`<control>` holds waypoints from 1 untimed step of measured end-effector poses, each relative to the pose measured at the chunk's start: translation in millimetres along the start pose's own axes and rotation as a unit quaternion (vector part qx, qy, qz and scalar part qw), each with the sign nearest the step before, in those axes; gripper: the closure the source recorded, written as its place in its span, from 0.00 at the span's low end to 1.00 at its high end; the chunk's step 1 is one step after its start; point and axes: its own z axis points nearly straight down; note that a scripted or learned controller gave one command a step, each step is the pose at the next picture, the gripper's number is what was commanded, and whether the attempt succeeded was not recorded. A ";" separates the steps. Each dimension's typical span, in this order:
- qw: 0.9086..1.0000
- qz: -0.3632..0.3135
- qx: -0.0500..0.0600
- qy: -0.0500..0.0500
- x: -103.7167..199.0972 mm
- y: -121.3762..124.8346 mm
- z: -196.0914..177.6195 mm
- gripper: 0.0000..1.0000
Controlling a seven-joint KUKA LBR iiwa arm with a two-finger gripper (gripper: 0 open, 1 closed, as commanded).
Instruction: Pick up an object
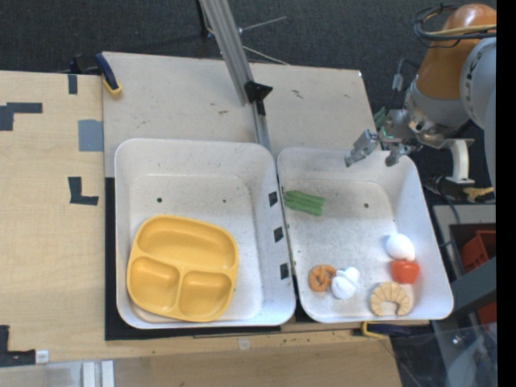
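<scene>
My gripper [376, 154] hangs over the back right corner of the right bin [427, 216], its two fingers spread open with nothing between them. In that bin a green vegetable piece [303, 202] lies near the back left, well left of and below the gripper. Along the front right sit a white egg [400, 247], a red tomato [405, 272], a croissant [392, 298], a white garlic-like piece [345, 284] and a small brown pretzel [322, 277].
The left bin [193, 164] holds a yellow divided plate [184, 267] at its front left. A grey metal pole [230, 43] slants down to the divider between the bins. The arm's orange band [451, 51] is at the upper right.
</scene>
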 end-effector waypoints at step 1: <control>1.000 0.000 0.000 0.000 -0.1 -0.1 -0.1 0.00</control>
